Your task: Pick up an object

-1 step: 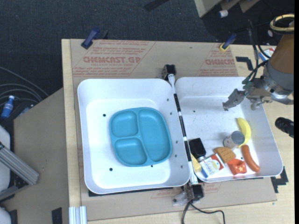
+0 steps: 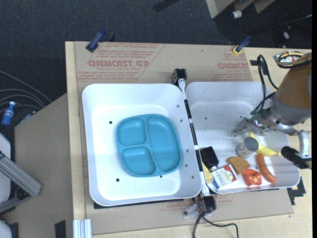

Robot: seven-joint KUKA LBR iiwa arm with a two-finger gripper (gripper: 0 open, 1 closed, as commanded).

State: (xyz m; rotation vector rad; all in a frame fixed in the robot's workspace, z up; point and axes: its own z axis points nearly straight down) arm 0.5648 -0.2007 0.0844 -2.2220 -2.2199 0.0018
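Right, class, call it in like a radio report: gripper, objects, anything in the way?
Gripper low in right bin, nothing seen held. Banana, sausage and other bits clustered close by. Blue tray in left bin.

We see a pale wooden tabletop [image 2: 74, 133] whose surface is covered toward twelve o'clock by a brown sheet [image 2: 148, 61] printed with reddish lettering. Two shallow white bins rest directly on it, side by side and touching along their inner rims. The left bin [image 2: 99, 148] sits toward nine o'clock, the right bin [image 2: 213, 100] toward three o'clock. A blue clamp [image 2: 96, 40] grips the tabletop's far edge at about eleven o'clock, and a yellow-and-blue clamp [image 2: 241, 44] grips that same edge at about one o'clock. Small black fittings [image 2: 179, 75] sit where the bins meet at twelve and six o'clock.
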